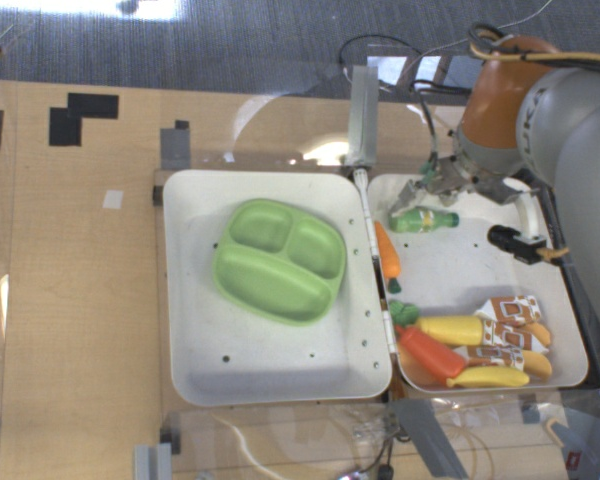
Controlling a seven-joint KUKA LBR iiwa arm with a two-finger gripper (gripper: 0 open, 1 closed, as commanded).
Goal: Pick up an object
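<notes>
The tool [417, 194] hovers at the right bin's [565, 368] twelve o'clock, just above the green bottle [425, 221] — probably its target (fingers look spread, gripping nothing). Other toys crowd six o'clock — harder pickings.

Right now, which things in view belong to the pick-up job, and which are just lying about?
In play:
- pincer, low in the right bin
- green bottle, lying just beneath it
- other candidates there: carrot, red pepper, yellow pieces, patterned packet

Lying about:
- green divided plate in the left bin
- black markers on the bench
</notes>
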